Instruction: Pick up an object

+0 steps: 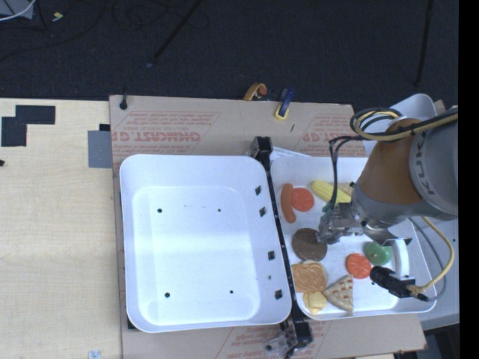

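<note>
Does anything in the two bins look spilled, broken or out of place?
Nothing stands out. The toy foods, such as the brown disc, corn and pizza slice, all lie inside the right bin, and none hangs over its rim.

Red lettering printed on the cardboard sheet (pixel 224 126) under the two bins, seen upside down along its far strip; too blurred to spell out with confidence. More red print of the same kind on the far right part of the cardboard near the arm, and a trace along the near edge below the bins, equally unreadable. No legible words, numbers or brand marks elsewhere.
</note>
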Robot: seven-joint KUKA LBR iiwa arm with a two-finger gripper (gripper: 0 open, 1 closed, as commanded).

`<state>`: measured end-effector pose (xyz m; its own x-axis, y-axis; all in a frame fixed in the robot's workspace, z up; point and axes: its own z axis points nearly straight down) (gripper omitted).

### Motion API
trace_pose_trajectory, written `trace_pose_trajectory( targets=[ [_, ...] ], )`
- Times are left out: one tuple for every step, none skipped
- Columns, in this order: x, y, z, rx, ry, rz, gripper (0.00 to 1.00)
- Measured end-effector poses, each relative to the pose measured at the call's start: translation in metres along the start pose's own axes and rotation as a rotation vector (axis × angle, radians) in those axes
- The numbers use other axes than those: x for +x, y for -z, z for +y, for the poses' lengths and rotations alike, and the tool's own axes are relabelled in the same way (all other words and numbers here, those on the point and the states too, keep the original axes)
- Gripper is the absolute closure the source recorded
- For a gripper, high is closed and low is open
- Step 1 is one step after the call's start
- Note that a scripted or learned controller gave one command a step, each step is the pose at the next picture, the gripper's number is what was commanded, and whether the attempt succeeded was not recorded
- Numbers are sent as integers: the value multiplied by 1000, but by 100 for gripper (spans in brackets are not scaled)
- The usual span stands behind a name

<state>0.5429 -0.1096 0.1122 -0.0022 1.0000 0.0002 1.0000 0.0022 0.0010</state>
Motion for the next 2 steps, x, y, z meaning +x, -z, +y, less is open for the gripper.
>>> trace_pose_trajectory(
  targets=[
    [-1,-1,-3,4,-4,1,0],
    [-4,-26,73,-1,0,-1,0]
  ],
)
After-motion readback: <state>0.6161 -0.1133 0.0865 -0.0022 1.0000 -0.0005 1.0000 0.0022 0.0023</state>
